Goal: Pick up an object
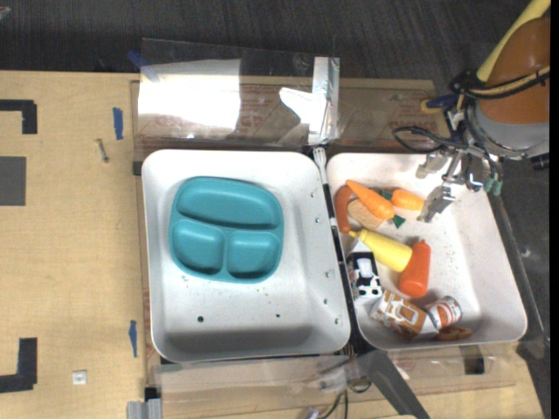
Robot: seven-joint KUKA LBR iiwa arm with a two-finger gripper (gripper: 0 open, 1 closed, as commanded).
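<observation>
Orange toy carrot point(370, 200) lies jammed against other toys in right bin point(489, 260); claw point(437, 201), finger state unclear, hovering nearby could snag neighbours or slip.

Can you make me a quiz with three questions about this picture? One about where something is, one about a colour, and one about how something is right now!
1. Where is the divided tray?
A. left bin
B. right bin
C. on the wooden bench

2. What colour is that tray?
A. red
B. teal
C. black

3. How is the gripper right now?
A. holding the carrot
B. resting on the tray
C. hanging over the right bin with nothing between its fingers

Answers: 1 A, it lies inside the left bin. 2 B, it is blue-green all over. 3 C, it hangs above the right bin, just right of the toy carrot, which lies apart from it.
</observation>
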